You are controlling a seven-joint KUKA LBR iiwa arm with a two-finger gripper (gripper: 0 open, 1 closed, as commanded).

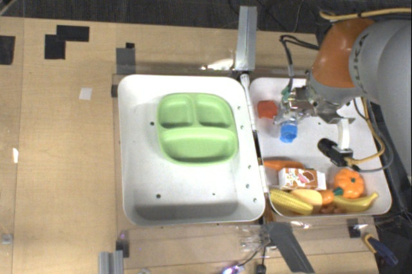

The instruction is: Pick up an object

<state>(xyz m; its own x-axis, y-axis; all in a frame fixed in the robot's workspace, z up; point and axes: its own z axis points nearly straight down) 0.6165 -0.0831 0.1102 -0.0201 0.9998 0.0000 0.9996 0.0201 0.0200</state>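
Starting at the gripper [290, 113]: it hangs low over the far half of the right bin [308, 152]. Honestly, from this slanted overhead angle you can't tell whether it's spread or pressed together, so don't count on anything being held.

The thing that matters is the small blue piece [288, 132]. It sits just beside the gripper tip on the side nearer the camera, touching it or nearly so, and I can't tell which. It looks stubby, so there's no clear long axis to line up with, which should make your approach angle less fussy. I'd guess it's the target, with only a tiny shift toward the camera and a drop needed.

Just to the left, against the bin's inner wall, sits a red block [266, 109], close enough to get bumped.

Further out, the near end is crowded: a carton [301, 177], corn [291, 200], a little pumpkin [348, 182] and a banana [358, 203].

The left bin [138, 157] holds a green divided tray [196, 127], well apart from all this.
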